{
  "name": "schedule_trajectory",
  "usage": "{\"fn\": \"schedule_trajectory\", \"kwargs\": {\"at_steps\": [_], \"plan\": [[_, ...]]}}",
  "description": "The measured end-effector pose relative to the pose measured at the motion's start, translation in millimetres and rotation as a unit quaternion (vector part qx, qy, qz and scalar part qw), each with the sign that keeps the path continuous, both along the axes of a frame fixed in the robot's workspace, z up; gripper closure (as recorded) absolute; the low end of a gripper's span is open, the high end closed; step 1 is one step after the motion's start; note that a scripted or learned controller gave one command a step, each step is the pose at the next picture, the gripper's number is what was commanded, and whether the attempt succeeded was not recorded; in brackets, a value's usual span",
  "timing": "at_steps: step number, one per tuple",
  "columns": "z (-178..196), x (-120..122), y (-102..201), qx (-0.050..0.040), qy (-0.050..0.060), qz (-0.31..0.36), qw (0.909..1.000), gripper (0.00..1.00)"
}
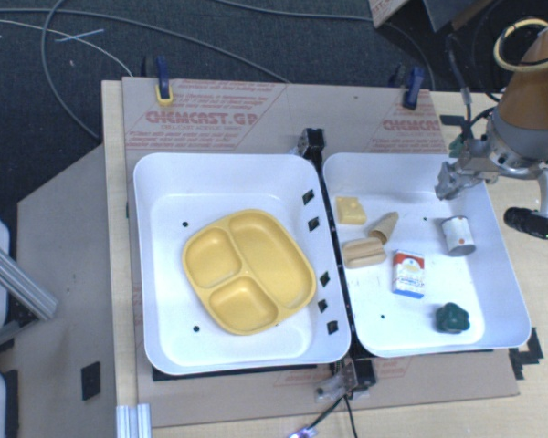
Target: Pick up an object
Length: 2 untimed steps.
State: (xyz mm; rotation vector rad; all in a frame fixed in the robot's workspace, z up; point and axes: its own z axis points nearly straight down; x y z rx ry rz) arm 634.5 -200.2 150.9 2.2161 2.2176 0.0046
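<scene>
Objects in the right bin point(507, 286): we see a small white can point(457, 234) near the far right wall, a white-and-red carton point(408, 274), a green lump point(453, 318) and tan blocks point(363, 235). We cannot tell the state of the fingers of the gripper point(449, 182), just beyond the can. A yellow divided tray point(247, 270) lies in the left bin point(155, 245).
</scene>
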Motion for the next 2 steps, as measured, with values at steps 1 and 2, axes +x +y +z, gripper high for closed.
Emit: {"fn": "schedule_trajectory", "kwargs": {"at_steps": [1,2], "plan": [[66,5,-2,-0.0004,-0.001,0.0,1.0,1.0],[118,11,7,0.0002,-0.001,0.001,1.0,1.0]]}}
